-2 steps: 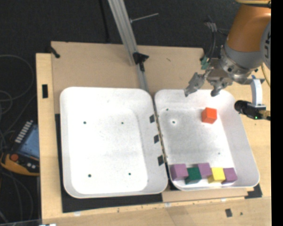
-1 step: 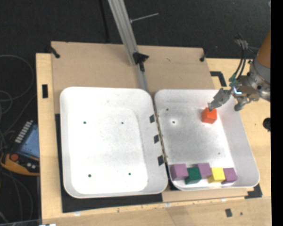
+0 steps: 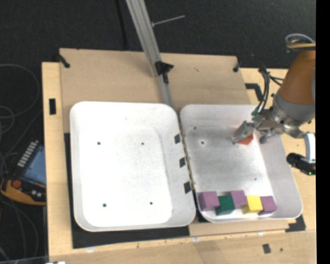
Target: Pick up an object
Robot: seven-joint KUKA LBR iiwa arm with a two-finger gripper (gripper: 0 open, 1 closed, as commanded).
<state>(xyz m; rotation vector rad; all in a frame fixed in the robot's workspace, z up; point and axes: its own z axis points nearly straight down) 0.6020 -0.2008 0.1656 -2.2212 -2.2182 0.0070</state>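
My gripper [image 3: 253,135] hangs over the upper middle of the right bin [image 3: 275,164], at the end of the grey arm with the orange band [image 3: 300,81]. Its two fingers stand apart, so it is open. A small red-orange block [image 3: 245,141] lies on the bin floor just under the left fingertip [image 3: 242,131], partly hidden by it. I cannot tell whether the finger touches it. Along the bin's near edge sits a row of blocks: purple [image 3: 208,199], green [image 3: 225,204], purple [image 3: 238,197], yellow [image 3: 254,203] and purple [image 3: 268,203].
The left bin [image 3: 126,164] lies beside the right one, joined by dark clips [image 3: 182,161]. A slanted metal pole [image 3: 148,43] rises behind the bins. Cables and a handheld controller [image 3: 22,188] lie off the bench at the left.
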